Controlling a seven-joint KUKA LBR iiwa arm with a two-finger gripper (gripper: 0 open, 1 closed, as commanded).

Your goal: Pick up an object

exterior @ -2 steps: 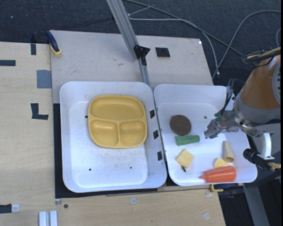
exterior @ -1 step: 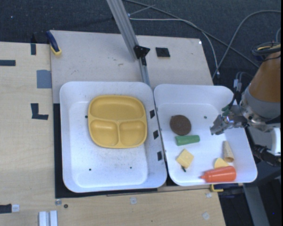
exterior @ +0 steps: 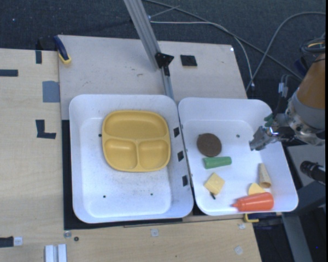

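The right bin (exterior: 229, 107) holds a brown round disc (exterior: 209, 144), a green cylinder (exterior: 217, 161), a yellow cheese wedge (exterior: 214, 184), a tan cone (exterior: 263, 175), a small yellow piece (exterior: 255, 189) and an orange carrot (exterior: 254, 202). My gripper (exterior: 259, 140) hangs over the bin's right side, above and slightly left of the tan cone, with nothing visible between its fingers. The arm comes in from the right edge.
The left bin (exterior: 85, 157) contains a yellow divided plate (exterior: 136, 140). A slanted metal pole (exterior: 145, 29) rises behind the bins. Cables run across the dark floor at the top right. A blue and yellow clamp (exterior: 62, 49) sits at the bench's back left.
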